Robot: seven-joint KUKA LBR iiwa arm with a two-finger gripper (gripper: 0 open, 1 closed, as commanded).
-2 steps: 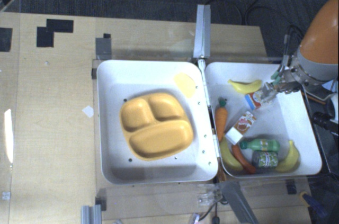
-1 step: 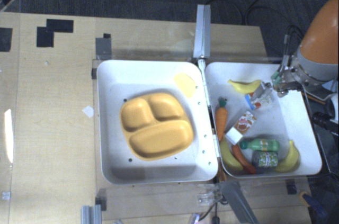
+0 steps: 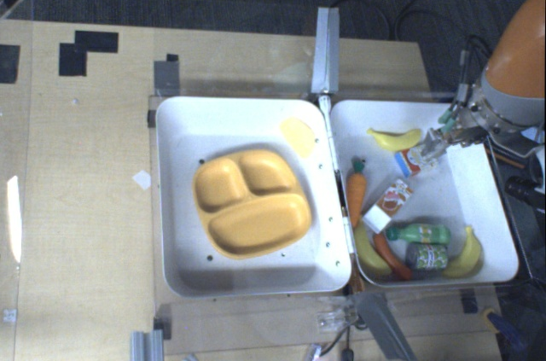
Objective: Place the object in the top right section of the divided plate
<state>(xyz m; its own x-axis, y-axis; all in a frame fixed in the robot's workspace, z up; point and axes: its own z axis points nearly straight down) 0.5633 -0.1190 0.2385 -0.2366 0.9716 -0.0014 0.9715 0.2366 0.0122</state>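
Gripper (image 3: 437, 141) hangs over the right bin (image 3: 482, 193) towards its 1 o'clock corner. At this size it cannot be told whether it is open or closed, and nothing can be seen held in it. It sits just beside a small red, white and blue packet (image 3: 410, 162), which lies at its 7 o'clock; whether the two touch cannot be told. The arm (image 3: 517, 65), grey below its orange band, comes in from 3 o'clock.

The wooden bench (image 3: 85, 206) carries both white bins side by side, the left bin (image 3: 181, 253) at 9 o'clock of the right one. The yellow divided plate (image 3: 252, 224) lies near the middle of the left bin, well apart from the gripper. Its top right section (image 3: 270, 171) is at 1 o'clock of the plate's centre, the large section at 6 o'clock. A pale yellow patch (image 3: 297, 135) lies in the left bin's 1 o'clock corner, apart from the plate.

All the loose objects lie in the right bin. One banana (image 3: 392, 137) is at 12 o'clock of the bin, just beside the gripper. A second banana (image 3: 467, 253) curves in the 5 o'clock corner, and a third banana (image 3: 366, 252) in the 7 o'clock corner. A carrot (image 3: 356, 194) lies along the 9 o'clock wall. A green bottle (image 3: 417, 232) lies on its side near 6 o'clock, with a dark can (image 3: 425, 257) touching it below. A red and white box (image 3: 389, 205) lies near the centre. A small red pepper (image 3: 392, 255) lies between the third banana and the can.
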